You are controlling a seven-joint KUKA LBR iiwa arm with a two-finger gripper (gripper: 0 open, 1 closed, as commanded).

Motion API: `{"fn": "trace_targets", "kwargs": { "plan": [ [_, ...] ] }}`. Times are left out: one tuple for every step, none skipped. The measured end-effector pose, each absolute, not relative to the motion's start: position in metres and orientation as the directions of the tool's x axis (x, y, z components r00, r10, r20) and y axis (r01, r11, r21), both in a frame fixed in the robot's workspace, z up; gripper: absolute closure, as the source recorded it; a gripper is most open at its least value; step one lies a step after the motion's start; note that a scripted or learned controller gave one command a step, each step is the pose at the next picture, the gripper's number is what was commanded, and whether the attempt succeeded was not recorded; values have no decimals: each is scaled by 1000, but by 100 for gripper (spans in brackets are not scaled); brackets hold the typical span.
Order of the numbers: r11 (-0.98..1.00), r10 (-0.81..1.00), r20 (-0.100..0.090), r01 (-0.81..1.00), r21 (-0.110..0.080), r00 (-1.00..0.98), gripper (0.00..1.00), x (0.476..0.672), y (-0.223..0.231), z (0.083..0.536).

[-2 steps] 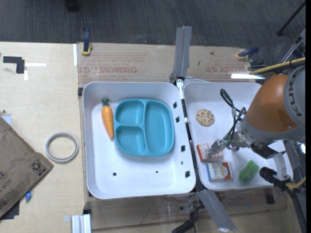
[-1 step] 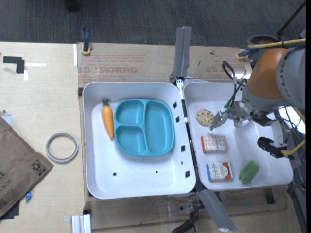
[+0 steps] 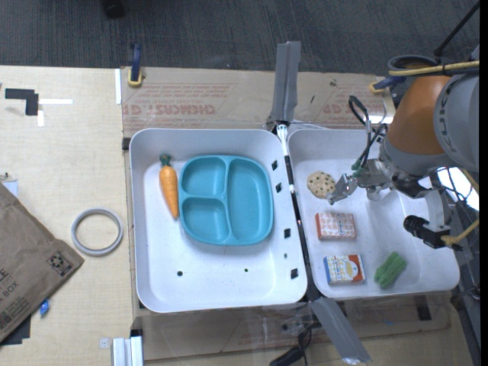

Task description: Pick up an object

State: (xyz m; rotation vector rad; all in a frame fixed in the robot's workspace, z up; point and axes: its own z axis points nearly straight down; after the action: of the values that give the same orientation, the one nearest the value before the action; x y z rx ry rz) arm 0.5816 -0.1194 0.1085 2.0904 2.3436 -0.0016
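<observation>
Nearest the camera in the right bin [image 3: 427, 280], a small card with a red and blue print [image 3: 344, 269] lies flat, and just to its right a green ridged piece [image 3: 390, 268] rests at a slant. Neither touches the other. A little farther in, a pink patterned card [image 3: 336, 225] lies flat near the bin's left wall. Beyond it sits a chocolate-chip cookie [image 3: 320, 183], close to that same wall.

My tool [image 3: 341, 188] hangs over the right bin, just beside the cookie on its right, above the pink card's far edge. Whether it is spread or pressed together I cannot tell from this angle, and I see nothing between its tips. My arm [image 3: 438, 120] comes in from the right, the orange band above the wrist.

In the left bin [image 3: 152, 280], a turquoise divided plate [image 3: 227, 199] lies near the middle, with a toy carrot [image 3: 168, 186] just beside its left rim, leaf end pointing away.

Out on the worktop [image 3: 61, 151], left of the bins, a grey tape ring [image 3: 97, 230] lies flat, and a brown cardboard box [image 3: 27, 261] juts in from the near left corner.
</observation>
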Motion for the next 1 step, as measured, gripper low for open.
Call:
{"fn": "trace_targets", "kwargs": {
  "plan": [
    [6, 1000, -1, 1000, 8, -6, 0, 523, -103, 96]
  ]
}}
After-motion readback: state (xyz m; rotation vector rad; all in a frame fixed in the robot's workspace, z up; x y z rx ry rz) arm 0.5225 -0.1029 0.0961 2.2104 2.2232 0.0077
